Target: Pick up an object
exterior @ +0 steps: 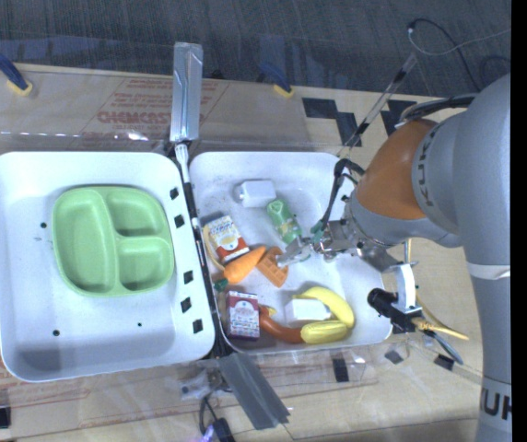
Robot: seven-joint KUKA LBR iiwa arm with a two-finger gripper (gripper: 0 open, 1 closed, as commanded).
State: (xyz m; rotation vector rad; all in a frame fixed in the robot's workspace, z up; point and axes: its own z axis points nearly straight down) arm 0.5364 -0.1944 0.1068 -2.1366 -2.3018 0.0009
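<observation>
The gripper sits low in the right white bin, and its tips are small, shiny and tangled with cables, so I cannot tell how they stand or whether anything is caught there. Much of the wrist hides behind the grey arm and its orange band, which also cover the bin's right wall.

Just above the tips lies a green plastic bottle, and beyond it a small white rectangular block. To the left, close by, are an orange wedge-shaped piece and a small carton with a red and white label. Below the gripper a yellow banana curls around a white block; a red box sits at the lower left corner, its print too blurred to read.

Bare floor shows near the upper left wall. Farther left, the other white bin holds a pale green divided tray, with open room around it.
</observation>
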